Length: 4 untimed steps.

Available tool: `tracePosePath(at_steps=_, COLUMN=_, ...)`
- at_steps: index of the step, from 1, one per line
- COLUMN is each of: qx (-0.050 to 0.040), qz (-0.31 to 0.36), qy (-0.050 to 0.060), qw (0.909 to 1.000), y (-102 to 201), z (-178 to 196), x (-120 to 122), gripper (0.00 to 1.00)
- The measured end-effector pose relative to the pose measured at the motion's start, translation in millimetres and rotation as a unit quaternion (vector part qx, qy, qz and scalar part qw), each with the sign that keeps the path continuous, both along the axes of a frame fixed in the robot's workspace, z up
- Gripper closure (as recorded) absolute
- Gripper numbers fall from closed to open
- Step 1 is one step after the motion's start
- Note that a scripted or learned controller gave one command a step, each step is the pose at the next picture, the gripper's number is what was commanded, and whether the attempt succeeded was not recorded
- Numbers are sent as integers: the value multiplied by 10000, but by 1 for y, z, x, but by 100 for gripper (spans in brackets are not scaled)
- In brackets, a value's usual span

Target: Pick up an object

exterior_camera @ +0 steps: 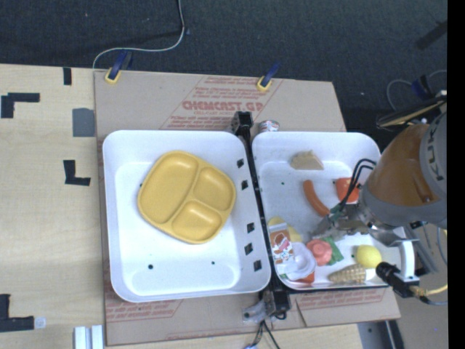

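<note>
Red block letters on the brown cardboard sheet (211, 104) under the bins read roughly "CHEMCAST GP", the last letters hidden behind a black clamp (242, 122); fainter red print repeats along its lower edges, too small to read. The sheet lies on a pale wood-grain tabletop (43, 217) marked with dark tape pieces, and two clips, one yellow (112, 75) and one blue (267, 78), pin its far edge.

The left bin (123, 267) is smooth white plastic with rounded corners. In it lies a yellow plate (187, 195), glossy, squarish with soft corners and split into three compartments.

The right bin (363, 147) holds the small things. A tan, rough-looking lump (307, 161) sits near its far wall. An orange sausage (315, 197), long and slightly curved, lies in the middle, with a carrot-coloured piece (343, 189) just beside it. Along the near wall are a white packet with red and yellow printing (285, 251), its writing unreadable, a round red piece with green (322, 251), a smooth yellow lemon (368, 255) and a ridged, cone-shaped tan piece (350, 273).

The claw (333, 220) hangs low over the right bin between the sausage and the red piece, below the arm's orange band (403, 169). Its dark fingers blur together, so I cannot tell whether it is released or clenched, and nothing is plainly seen in its grip.
</note>
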<state>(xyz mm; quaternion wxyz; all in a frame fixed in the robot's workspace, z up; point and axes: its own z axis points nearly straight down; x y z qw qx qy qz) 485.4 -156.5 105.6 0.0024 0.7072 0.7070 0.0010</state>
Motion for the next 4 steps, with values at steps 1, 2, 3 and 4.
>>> tracePosePath(at_steps=1, qx=3, qz=-2, qy=3, qw=10000, y=0, z=0, x=0, gripper=0)
tracePosePath(at_steps=2, qx=-19, qz=24, qy=-13, qw=10000, y=46, z=-21, x=67, gripper=0)
tracePosePath(at_steps=3, qx=-2, qz=23, qy=-10, qw=10000, y=34, z=-21, x=167, gripper=0)
tracePosePath(at_steps=4, qx=13, qz=-4, qy=105, qw=9999, y=39, z=-23, x=180, gripper=0)
